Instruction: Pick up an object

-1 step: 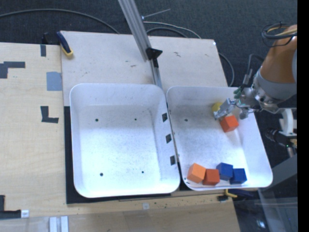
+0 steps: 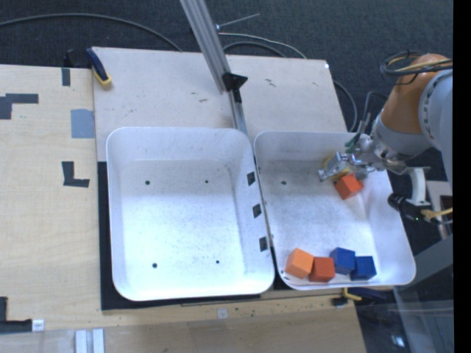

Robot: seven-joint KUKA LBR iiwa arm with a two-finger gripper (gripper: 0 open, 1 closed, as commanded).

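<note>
Gripper (image 2: 340,169) hangs over the right bin (image 2: 294,197) toward two o'clock, jaws clamped on an orange-red block (image 2: 349,186). Four more blocks line the bin's six o'clock edge: orange (image 2: 299,262), red-orange (image 2: 322,269), two blue (image 2: 343,259) (image 2: 363,268).

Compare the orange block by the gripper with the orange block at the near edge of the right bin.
The orange block by the gripper sits alone toward the far side of the right bin, directly at the gripper. The near orange block lies at the bin's near edge, first in a row with a red-orange block and two blue blocks. The first looks redder, the near one paler orange. Both are small cubes of similar size in the same bin.
</note>
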